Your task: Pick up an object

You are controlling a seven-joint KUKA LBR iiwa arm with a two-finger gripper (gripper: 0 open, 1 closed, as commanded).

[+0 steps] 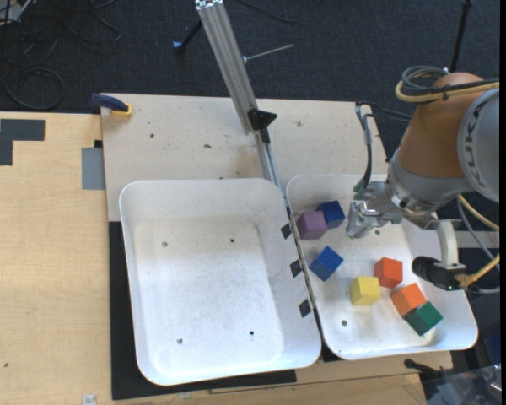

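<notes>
My gripper (pixel 363 220) hangs over the upper middle of the right bin (pixel 455 337), just right of a dark blue block (pixel 331 213) and a purple block (pixel 311 223) that sit side by side near the bin's left wall. A second blue block (pixel 325 262) lies below them. To the lower right are a yellow block (pixel 364 290), a red-orange block (pixel 388 271), an orange block (pixel 408 297) and a green block (pixel 423 317). Nothing is seen held in the gripper.
The left bin (pixel 143 226) sits beside the right one, with black clips (pixel 293 267) along their shared edge. A slanted aluminium bar (pixel 232 66) rises behind the bins. The arm's orange band (pixel 434 142) and cables (pixel 451 251) overhang the right bin's right side.
</notes>
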